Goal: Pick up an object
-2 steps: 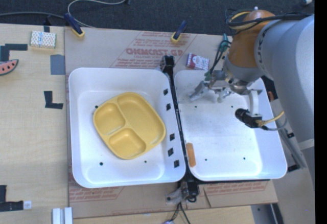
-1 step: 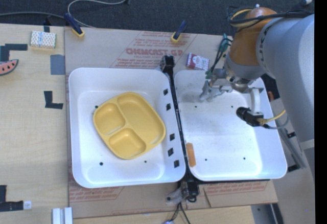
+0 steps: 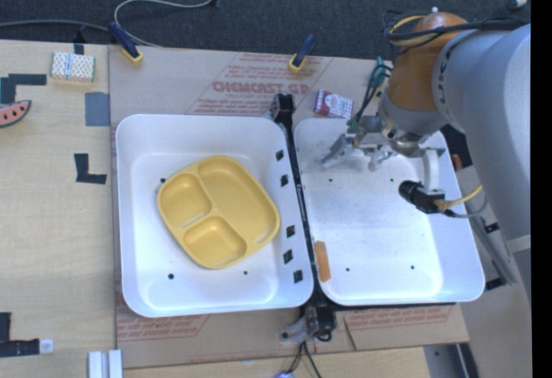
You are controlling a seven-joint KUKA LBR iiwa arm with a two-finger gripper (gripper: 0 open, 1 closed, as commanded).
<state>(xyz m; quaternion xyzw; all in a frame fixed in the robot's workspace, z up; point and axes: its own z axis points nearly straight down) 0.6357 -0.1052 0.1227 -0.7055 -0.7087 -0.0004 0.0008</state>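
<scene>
A yellow divided plate [image 3: 219,211] lies flat in the left bin [image 3: 138,281]. A small orange object [image 3: 322,260] rests against the left wall of the right bin [image 3: 431,286], near its front. My gripper [image 3: 352,158] hangs over the back part of the right bin, well behind the orange object. Its two fingers [image 3: 331,157] stand apart with only white bin floor showing between them, so it is open and holds nothing.
A small red and white packet [image 3: 332,103] lies on the cardboard just behind the right bin. Black clips [image 3: 287,180] line the divide between the bins. Two yellow and blue clamps [image 3: 127,43] sit at the cardboard's back edge. The arm [image 3: 483,91] covers the right bin's back right corner.
</scene>
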